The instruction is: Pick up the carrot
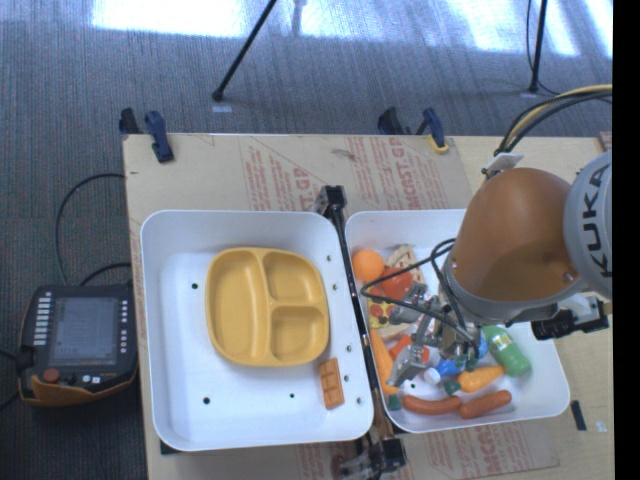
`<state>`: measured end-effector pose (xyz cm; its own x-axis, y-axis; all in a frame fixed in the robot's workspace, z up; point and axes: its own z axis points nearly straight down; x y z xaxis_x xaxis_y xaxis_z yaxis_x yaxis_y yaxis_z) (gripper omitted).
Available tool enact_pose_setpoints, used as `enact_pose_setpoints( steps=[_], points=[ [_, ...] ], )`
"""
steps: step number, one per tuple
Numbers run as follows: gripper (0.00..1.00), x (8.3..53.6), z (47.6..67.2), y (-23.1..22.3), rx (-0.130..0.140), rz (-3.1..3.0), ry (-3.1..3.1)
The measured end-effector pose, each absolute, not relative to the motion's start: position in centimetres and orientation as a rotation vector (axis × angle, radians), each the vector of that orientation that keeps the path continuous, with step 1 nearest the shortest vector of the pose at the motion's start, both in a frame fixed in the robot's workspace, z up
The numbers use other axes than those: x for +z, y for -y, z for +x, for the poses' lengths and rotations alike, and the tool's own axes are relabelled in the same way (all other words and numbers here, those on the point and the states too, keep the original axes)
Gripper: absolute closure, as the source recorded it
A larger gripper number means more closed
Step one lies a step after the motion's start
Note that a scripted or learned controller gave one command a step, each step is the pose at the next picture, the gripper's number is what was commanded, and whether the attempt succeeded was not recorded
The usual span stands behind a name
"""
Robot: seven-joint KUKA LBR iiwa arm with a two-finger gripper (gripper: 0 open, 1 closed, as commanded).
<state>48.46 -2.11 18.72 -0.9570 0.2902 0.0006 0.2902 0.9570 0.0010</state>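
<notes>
- We see the arm (525,243) reaching in from the right over the right bin (555,393), with the hand (425,343) low among the toy foods there.
- We cannot tell whether the hand is spread or pressed together; cables and metal parts blur into the clutter around it.
- Two things could be the carrot. One is a long orange piece (383,360) along the bin's left wall, just beside the hand. The other is a short orange piece with a green end (478,379) near the front, just above the red sausages (465,405).
- We judge the task not yet done: both orange pieces look to be lying in the bin, and nothing is visibly between the hand's tips.
- What is left, as we read it, is to close on the carrot and lift it out.
- The arm's orange band covers the back right of the bin, so anything beneath it is hidden from us.
- The left bin (175,388) holds a yellow divided plate (267,305) and a small waffle-like piece (331,384), well apart from the hand.
</notes>
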Motion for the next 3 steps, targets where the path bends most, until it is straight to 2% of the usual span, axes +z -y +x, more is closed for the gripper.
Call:
enact_pose_setpoints(
  steps=[1,2,3],
  points=[
    [0.00,18.8,57.0,1.0,-0.001,-0.670,3.070],
    [0.00,18.8,62.4,1.5,-0.001,-1.262,2.877],
    [0.00,18.8,62.4,6.1,0.000,-1.763,2.600]
  ],
)
